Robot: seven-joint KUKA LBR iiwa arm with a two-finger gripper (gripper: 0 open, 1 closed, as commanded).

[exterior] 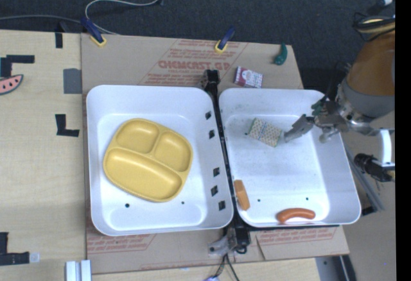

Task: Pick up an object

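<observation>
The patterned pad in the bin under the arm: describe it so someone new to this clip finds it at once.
Start at the right bin, the one the gripper reaches into. In its upper half, just left of the gripper, lies the pad, flat and tilted. It is pale and speckled, unlike the two orange sausages near the bottom edge.

Both white bins [154, 97] look like smooth, semi-gloss plastic. Yellow divided tray [149, 159] in the left bin: matt plastic. Bins sit on printed brown cardboard [186, 65], matt. Left of the cardboard, bench top [38, 138] has a pale wood-grain finish.
</observation>
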